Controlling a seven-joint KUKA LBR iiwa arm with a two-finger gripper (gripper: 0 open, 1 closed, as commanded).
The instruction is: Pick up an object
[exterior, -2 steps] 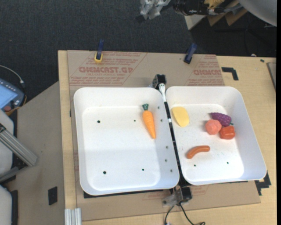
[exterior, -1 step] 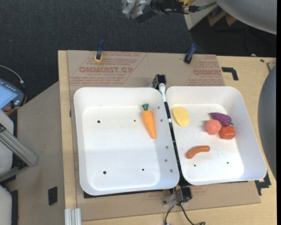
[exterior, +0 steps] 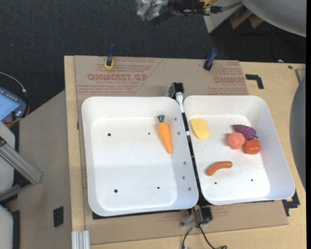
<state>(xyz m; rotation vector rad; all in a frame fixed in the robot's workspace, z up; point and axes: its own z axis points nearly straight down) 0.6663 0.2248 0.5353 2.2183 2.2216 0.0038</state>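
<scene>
Far left – brown cardboard sheet (exterior: 75,97) under both bins, with a blue clamp (exterior: 110,57) on its far edge.

Left bin (exterior: 90,160): holds one carrot (exterior: 165,136), orange with a green top. It lies in the bin's right part, near the shared wall, with the leafy end pointing far and the tip pointing near.

Gripper (exterior: 149,9) – seen at the far edge of the scene, beyond the bench and over dark floor, roughly in line with the left bin's right part. It is blurred, so whether it is released or clenched cannot be told. Nothing visible is held by it, and it is well apart from every object in the bins.

Second blue clamp (exterior: 211,58) on the far cardboard edge, right of centre.

Right bin (exterior: 274,160):
- yellow oval piece (exterior: 199,129), just beside the left wall
- orange-red sausage (exterior: 219,167), nearer, lying apart from the rest
- pink round piece (exterior: 235,140), purple grapes (exterior: 244,130) and red piece (exterior: 251,146), clustered together and touching at the right-centre, the grapes farthest

Grey arm (exterior: 279,14) at the far right corner.
</scene>
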